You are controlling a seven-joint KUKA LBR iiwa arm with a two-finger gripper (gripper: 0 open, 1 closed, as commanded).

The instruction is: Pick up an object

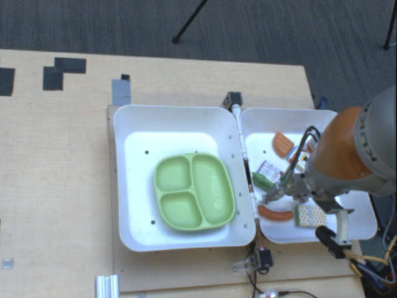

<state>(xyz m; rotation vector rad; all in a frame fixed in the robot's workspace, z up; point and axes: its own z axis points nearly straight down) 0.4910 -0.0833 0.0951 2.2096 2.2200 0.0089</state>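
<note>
The right bin (pixel 366 225) holds several small objects. An orange wedge (pixel 283 143) lies near its back, a white printed packet (pixel 268 167) and a green piece (pixel 263 179) sit by its left wall, a red sausage (pixel 275 214) lies at the front left, and a speckled green-white block (pixel 310 216) rests beside it. My gripper (pixel 276 193) hangs low over the left part of this bin, just above the sausage and right of the green piece. The arm's orange band (pixel 338 148) covers the bin's middle.
The left bin (pixel 133 166) holds a light green divided plate (pixel 195 191). A metal clamp (pixel 234 99) sits at the back where the bins meet. Cables (pixel 260 262) lie at the bench's front edge. Dark tape patches (pixel 62 72) mark the bench at the left.
</note>
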